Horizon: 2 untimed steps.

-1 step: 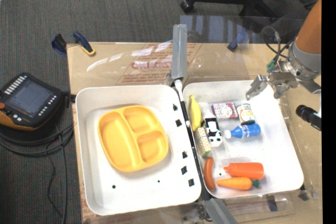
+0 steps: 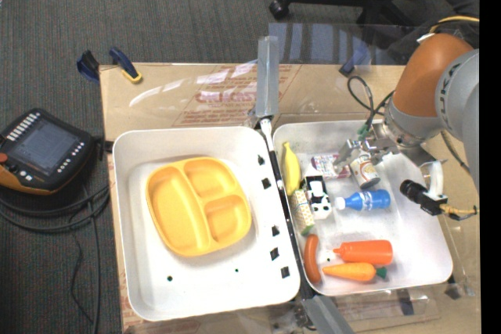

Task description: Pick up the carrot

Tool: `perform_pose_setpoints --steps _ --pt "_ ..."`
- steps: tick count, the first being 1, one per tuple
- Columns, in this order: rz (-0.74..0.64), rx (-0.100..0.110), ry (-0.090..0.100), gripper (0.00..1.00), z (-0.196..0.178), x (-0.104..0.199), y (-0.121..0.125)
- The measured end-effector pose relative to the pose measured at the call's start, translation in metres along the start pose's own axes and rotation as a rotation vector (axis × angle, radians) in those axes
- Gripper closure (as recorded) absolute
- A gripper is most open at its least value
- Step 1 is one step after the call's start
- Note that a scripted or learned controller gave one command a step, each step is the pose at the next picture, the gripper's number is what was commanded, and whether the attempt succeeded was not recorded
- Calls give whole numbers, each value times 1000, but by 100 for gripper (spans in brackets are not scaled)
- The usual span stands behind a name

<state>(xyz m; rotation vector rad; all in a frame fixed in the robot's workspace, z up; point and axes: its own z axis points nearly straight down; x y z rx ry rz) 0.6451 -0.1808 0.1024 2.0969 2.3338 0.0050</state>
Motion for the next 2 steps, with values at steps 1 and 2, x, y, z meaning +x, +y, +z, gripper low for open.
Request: perform_pose_setpoints --steps 1,2 --pt "-2 -1 0 100 -10 0 1" --pt "-208 6 2 100 -99 55 -6"
